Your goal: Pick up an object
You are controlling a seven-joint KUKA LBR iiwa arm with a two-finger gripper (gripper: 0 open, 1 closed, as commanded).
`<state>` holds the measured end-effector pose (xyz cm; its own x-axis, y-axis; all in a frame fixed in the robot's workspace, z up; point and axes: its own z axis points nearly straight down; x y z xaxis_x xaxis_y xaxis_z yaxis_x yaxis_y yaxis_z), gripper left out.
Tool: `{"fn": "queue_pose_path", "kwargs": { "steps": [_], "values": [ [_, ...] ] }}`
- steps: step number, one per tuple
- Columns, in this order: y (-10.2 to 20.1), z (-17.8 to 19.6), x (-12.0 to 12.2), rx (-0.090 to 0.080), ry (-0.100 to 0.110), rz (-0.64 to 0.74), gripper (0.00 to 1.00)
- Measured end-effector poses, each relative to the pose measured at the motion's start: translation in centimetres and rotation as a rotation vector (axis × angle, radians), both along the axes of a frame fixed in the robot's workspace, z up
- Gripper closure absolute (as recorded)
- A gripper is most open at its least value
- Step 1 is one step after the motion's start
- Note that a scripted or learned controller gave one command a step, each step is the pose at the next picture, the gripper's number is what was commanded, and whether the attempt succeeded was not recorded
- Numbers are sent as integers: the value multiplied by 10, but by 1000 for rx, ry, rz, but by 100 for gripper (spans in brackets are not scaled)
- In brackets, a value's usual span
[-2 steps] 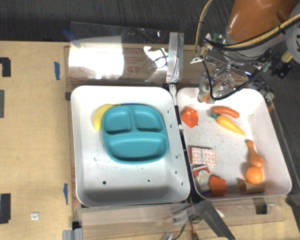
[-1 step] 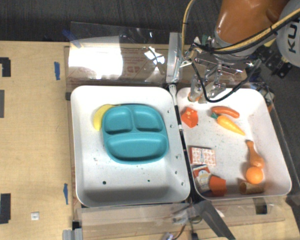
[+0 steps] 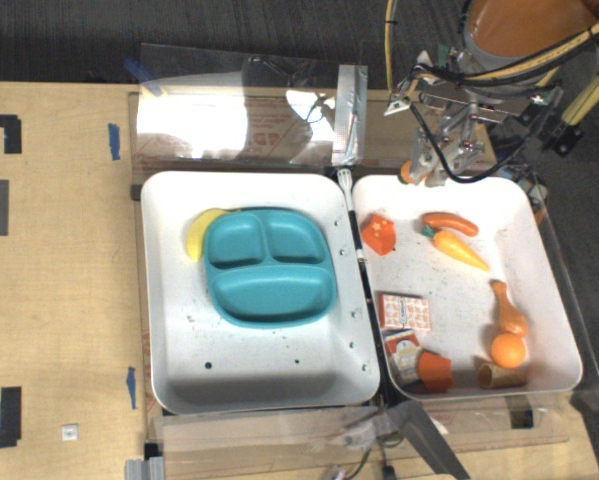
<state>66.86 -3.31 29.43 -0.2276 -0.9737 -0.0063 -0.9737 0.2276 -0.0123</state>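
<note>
The gripper (image 3: 447, 164) hangs over the far rim of the right bin (image 3: 549, 268), below the orange band and a tangle of cables; whether it is released or clenched cannot be told from this angle. A small orange shape sits at its lower left edge, but too little shows to say whether that is a held item or part of the rig; no grasp is recorded.

Candidate objects all lie in the right bin: a red pepper-like piece (image 3: 378, 234) near the left wall; a red sausage shape (image 3: 449, 224) touching an orange-yellow carrot shape (image 3: 461, 250) near the far side; a small printed carton (image 3: 404, 314) toward the middle; an orange cup (image 3: 435, 370) beside another small package (image 3: 404, 350) at the near-left corner; a tan gourd-shaped piece (image 3: 506, 308) and an orange ball (image 3: 508, 350) along the right wall. The left bin (image 3: 169, 298) holds a teal divided plate (image 3: 270, 265) lying over a yellow item (image 3: 199, 232).

Assessment: these look like toy foods, so probably light, rigid and smooth; slip is the chief risk, breakage unlikely. The pepper-like piece stands apart from its neighbours and appears the soundest choice; take it across its widest body. The sausage and carrot touch, so a closing grip may nudge one aside; the ball would likely roll from a poor pinch; the carton lies flat and offers little edge.
</note>
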Motion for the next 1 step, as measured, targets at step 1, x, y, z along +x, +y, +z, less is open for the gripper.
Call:
{"fn": "queue_pose_path", "kwargs": {
  "steps": [1],
  "values": [
    [1, -2, 0, 1, 3, 1, 0]
  ]
}}
